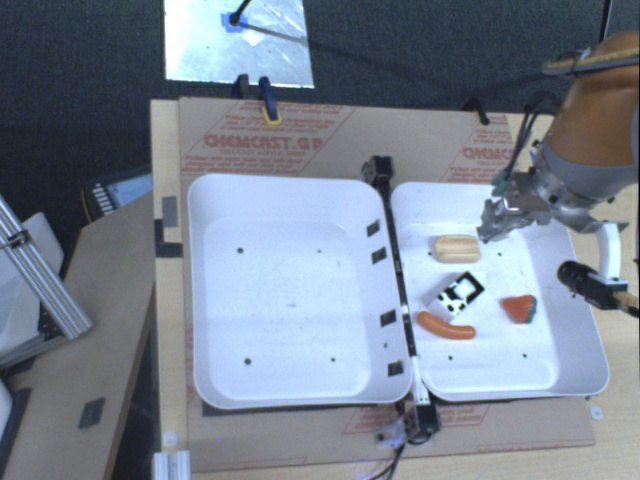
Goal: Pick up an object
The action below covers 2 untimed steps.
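bread roll is the nearest target, and the approach looks tight

the bread roll [456, 248] lies in the right bin [575, 368], toward its far side, flat on the white floor. i see the gripper [492, 225] hanging just beside the roll, up and to its right, near the bin's far wall. it carries nothing, and from this slanted view i cannot tell how wide it stands.

my worries from here, as i judge them:

- the gripper sits off to one side of the roll, so a straight descent could land on the roll's end and nudge it away instead of straddling it.
- the roll looks rounded and smooth, so a shallow pinch may let it squirt out.
- the black-and-white block [460, 295], the sausage [446, 326] and the red piece [519, 309] lie nearer me in the same bin, apart from the roll, so i expect little interference.
- the left bin [215, 298] plays no part.
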Each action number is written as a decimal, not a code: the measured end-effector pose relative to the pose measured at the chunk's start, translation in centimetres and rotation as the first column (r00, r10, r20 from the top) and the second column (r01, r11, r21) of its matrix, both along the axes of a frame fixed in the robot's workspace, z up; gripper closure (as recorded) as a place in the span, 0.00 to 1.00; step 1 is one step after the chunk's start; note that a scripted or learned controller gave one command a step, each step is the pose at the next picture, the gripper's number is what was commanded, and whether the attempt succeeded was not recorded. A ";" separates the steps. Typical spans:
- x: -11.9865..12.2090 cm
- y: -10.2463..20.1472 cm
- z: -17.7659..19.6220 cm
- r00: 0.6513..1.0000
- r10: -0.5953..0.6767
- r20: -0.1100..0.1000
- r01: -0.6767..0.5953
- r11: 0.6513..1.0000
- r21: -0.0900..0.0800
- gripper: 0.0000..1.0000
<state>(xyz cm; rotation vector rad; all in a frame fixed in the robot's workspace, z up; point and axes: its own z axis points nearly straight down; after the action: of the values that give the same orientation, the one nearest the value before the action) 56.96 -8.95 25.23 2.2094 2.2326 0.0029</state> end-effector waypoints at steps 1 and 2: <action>-1.2 9.5 0.3 1.000 0.004 -0.001 -0.004 1.000 0.003 1.00; -1.5 13.6 6.6 1.000 -0.001 0.006 0.001 1.000 0.001 1.00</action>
<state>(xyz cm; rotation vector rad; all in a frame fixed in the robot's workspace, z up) 55.44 4.61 31.82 2.2082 2.2290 0.0110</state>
